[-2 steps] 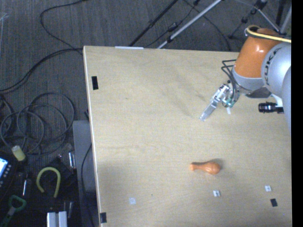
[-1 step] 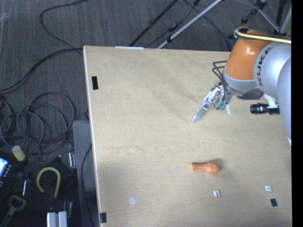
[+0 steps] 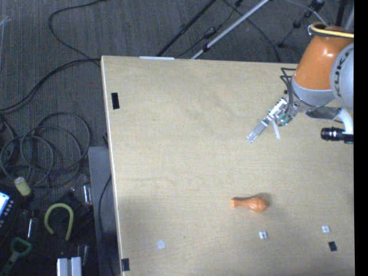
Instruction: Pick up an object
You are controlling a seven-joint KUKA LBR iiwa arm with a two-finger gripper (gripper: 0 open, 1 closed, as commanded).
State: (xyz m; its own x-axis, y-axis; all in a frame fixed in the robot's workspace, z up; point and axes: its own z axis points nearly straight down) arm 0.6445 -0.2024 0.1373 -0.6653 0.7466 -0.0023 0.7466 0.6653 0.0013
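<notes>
Currently the arm (image 3: 322,68), grey with an orange band, reaches in from the right edge over the upper right part of the table (image 3: 184,142). Its gripper (image 3: 261,128) points down and to the left, slanted, above bare table surface. Fingers look narrow, drawn close together into one thin tip, nothing between them; the view is too small and blurred to be sure of a gap.

Task object: an orange pear-shaped object (image 3: 250,203) lying on its side on the table, lower right of centre, thin neck to the left, bulb end to the right. It sits well apart from the gripper, below it in the view, not touched.

A few small markers (image 3: 263,234) lie near the table's lower right, and a black tag (image 3: 115,100) sits near the left edge. Off the table on the left floor: coiled black cables (image 3: 46,148) and a green U-shaped tool (image 3: 58,217). Stand legs (image 3: 241,16) cross the floor at the top.
</notes>
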